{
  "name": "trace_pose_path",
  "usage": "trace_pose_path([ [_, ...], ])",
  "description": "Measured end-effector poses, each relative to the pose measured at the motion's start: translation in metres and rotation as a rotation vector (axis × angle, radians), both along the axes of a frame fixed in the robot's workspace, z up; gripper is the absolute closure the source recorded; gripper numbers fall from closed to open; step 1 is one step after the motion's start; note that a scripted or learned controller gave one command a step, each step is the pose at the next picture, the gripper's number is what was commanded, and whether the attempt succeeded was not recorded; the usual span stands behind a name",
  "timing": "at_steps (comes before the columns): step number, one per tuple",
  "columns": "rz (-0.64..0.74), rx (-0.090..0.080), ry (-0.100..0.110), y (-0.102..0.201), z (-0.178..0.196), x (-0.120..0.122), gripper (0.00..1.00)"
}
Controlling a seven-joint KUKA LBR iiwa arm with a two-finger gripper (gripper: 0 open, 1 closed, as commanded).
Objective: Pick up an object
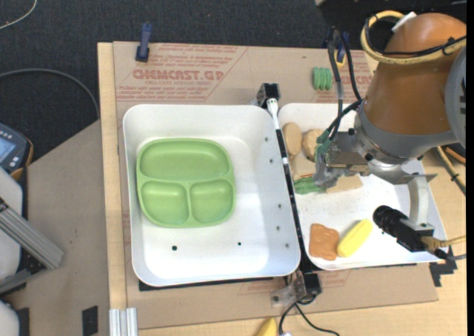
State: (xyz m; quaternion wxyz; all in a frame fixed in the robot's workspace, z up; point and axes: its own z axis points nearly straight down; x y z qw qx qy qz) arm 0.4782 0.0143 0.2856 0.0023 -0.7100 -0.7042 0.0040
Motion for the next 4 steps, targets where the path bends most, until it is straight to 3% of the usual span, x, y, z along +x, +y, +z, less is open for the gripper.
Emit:
trace_pose_path([
  [1, 0.014, 0.004, -0.007, 0.079, -0.005, 0.001, 1.0],
  [2, 0.011, 0.008, -0.03, 0.076, 0.175, 0.002, 1.0],
  [3, 0.007, 0.0, 0.005, 0.095, 0.006, 0.0, 1.0],
  [4, 0.006, 0.005, -0.031, 0.047, 0.201, 0.002, 1.0],
])
